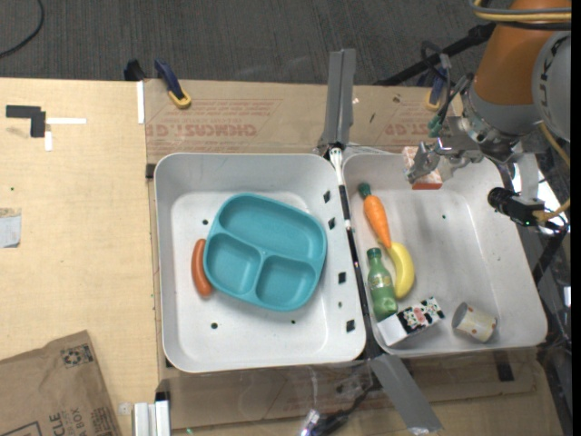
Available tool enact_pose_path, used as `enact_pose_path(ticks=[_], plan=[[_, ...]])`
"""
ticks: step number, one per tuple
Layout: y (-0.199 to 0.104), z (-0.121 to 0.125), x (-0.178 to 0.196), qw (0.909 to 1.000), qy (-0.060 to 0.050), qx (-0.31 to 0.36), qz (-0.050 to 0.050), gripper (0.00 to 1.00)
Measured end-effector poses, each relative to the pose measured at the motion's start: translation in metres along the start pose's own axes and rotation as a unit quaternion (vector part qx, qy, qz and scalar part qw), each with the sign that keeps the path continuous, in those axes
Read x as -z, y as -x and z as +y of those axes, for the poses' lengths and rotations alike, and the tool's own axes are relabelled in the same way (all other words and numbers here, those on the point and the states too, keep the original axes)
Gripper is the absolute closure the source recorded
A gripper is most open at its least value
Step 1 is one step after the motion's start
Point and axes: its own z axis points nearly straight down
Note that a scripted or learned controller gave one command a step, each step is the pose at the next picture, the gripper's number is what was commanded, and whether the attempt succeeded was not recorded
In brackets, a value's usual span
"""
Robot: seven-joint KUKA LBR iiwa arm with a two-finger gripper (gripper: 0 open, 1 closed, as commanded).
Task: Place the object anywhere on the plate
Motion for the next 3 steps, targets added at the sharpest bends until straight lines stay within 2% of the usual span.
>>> enact_pose_path(ticks=[1, 2, 3], plan=[[-0.0632, 0.0204, -0.0136, 0.9999, 0.0, 0.016, 0.001, 1.0], [-0.0631, 0.0205, -0.0133, 0.9999, 0.0, 0.016, 0.0, 0.0], [-0.0624, 0.0208, -0.0058, 0.9999, -0.001, 0.017, 0.0, 1.0]])
